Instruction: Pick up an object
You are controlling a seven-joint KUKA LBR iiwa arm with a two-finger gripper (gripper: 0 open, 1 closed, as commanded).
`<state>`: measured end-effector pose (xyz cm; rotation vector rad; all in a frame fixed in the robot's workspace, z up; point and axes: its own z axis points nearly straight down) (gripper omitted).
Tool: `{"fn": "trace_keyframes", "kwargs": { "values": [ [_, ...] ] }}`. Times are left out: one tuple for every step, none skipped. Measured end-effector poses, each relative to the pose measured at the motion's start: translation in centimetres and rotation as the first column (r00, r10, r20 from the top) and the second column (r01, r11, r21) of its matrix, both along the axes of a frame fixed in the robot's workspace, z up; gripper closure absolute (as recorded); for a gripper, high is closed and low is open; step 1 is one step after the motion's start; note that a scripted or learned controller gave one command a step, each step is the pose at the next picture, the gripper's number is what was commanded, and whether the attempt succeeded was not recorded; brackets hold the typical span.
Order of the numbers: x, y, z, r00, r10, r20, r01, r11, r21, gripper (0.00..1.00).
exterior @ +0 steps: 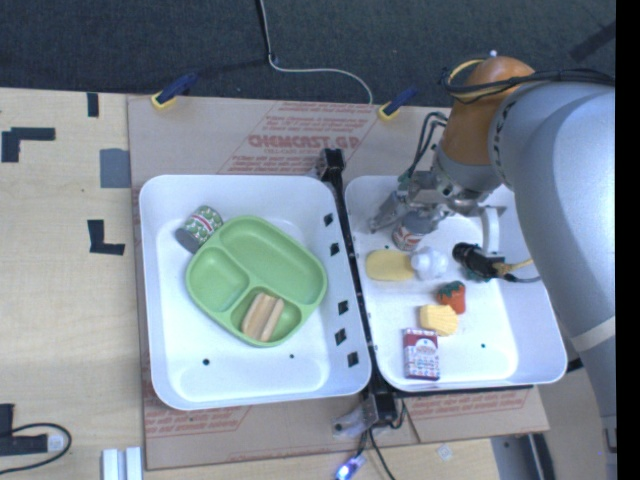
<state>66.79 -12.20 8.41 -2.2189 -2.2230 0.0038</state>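
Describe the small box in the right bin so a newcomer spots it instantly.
Start at the right bin, the one the arm reaches into. Go to its near edge, below the yellow wedge. The red box lies flat there, the one rectangular printed item among rounded toy foods.

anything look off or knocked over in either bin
Nothing spilled or damaged. The green divided plate lies at a slant in the left bin, with a small can on its side against the plate's upper-left rim. The right bin's items lie loosely scattered.
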Motion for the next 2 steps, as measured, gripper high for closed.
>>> {"fn": "trace_keyframes", "kwargs": {
  "values": [
    [0.0,0.0,1.0,1.000,0.000,0.000,0.000,1.000,-0.001,1.00],
    [-1.7,7.2,10.6,1.000,0.006,0.007,-0.006,1.000,0.004,1.00]
  ]
}}
